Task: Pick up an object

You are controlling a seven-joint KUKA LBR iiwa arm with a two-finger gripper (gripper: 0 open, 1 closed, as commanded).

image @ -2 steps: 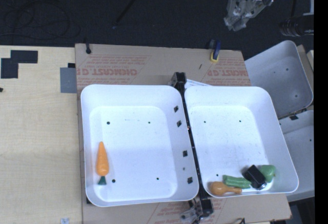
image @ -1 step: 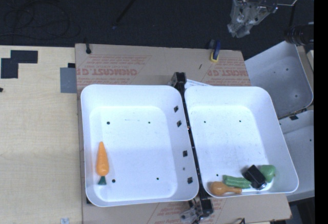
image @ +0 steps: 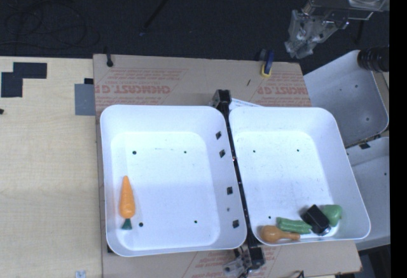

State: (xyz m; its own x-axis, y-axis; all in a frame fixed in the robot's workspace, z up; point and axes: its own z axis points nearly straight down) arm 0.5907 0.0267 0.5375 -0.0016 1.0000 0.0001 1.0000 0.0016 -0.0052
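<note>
An orange toy carrot (image: 126,198) lies near the front left corner of the left bin (image: 162,119). Along the front wall of the right bin (image: 289,118) sit a black block (image: 315,219), a green piece (image: 331,212), a green pod-like piece (image: 293,226) and an orange-tan pear shape (image: 278,234). My gripper (image: 301,42) hangs high above the bench, beyond the far right corner of the right bin, away from all objects. Nothing shows between its fingers.
Both bins rest on a cardboard sheet (image: 191,83) on a wooden bench (image: 44,168). A small blue and yellow clip (image: 268,63) stands at the cardboard's far edge. A grey metal plate (image: 356,92) lies to the right of the bins.
</note>
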